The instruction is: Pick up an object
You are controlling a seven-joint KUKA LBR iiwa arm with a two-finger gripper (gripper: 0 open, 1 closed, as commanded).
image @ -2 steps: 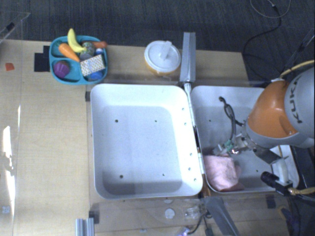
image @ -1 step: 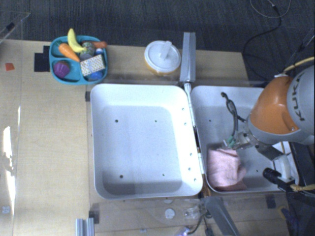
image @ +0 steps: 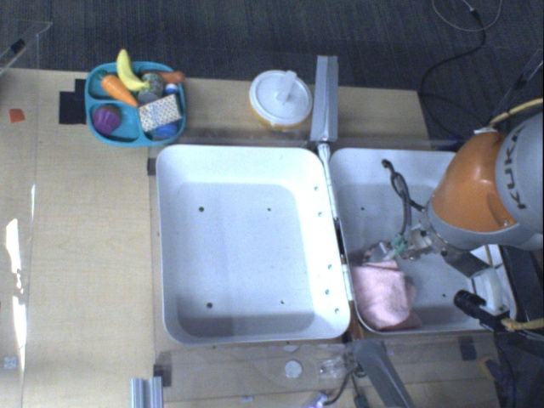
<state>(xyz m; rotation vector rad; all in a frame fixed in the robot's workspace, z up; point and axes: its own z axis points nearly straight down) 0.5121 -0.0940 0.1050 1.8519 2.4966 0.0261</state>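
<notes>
Where the arm [image: 501, 194] reaches in from the right, its orange band sits over the right bin [image: 425, 164], and the gripper [image: 399, 249] is lowered near that bin's front left part; the fingers are too small and cluttered to make out, so whether they stand apart or closed cannot be told; a pink cloth [image: 382, 291] lies crumpled in the front left corner of the right bin, just below the gripper and seemingly touching it at its upper edge, though no part of the cloth can be seen between the fingers; a dark cable [image: 396, 185] runs from the wrist across the bin's floor; the left bin [image: 242, 236] stands beside the right one, their rims adjoining; behind the bins on the bench [image: 76, 253], a blue tray [image: 127, 109] holds toy foods, including a banana [image: 129, 71] and a carrot [image: 117, 89]; a white lidded container [image: 281, 98] stands to the tray's right.
</notes>
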